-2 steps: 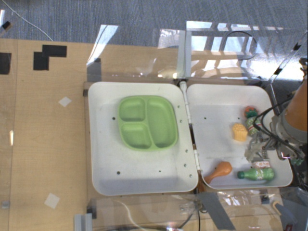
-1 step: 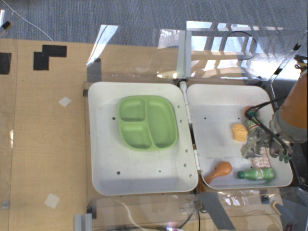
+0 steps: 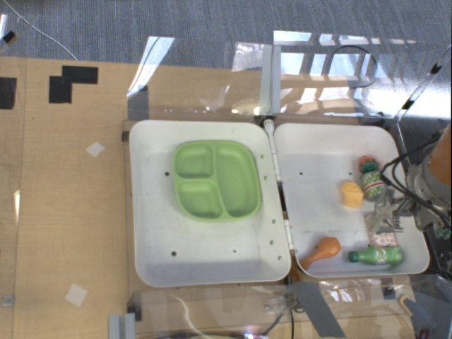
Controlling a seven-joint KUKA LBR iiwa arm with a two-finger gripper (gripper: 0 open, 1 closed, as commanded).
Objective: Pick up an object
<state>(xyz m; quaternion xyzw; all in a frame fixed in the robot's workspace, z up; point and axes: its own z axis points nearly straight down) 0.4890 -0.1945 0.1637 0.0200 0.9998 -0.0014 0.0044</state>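
Observation:
In the right bin (image 3: pixel 318 154) lie a yellow corn-like toy (image 3: pixel 352 193), a green and red toy (image 3: pixel 369 176) just right of it, an orange gourd-shaped toy (image 3: pixel 320 251) near the front left corner and a green bottle (image 3: pixel 375 257) lying on its side at the front. My gripper (image 3: pixel 383 219) hangs low over the right side of this bin, between the green and red toy and the bottle. A small pale pink object (image 3: pixel 383 239) lies just below it. Nothing is visibly held.
The left bin (image 3: pixel 152 210) holds a green divided plate (image 3: pixel 215 180). A ridge (image 3: pixel 277 189) separates the two bins. The grey arm (image 3: pixel 432 189) and its black cables enter from the right edge. Clear panels stand behind the bins.

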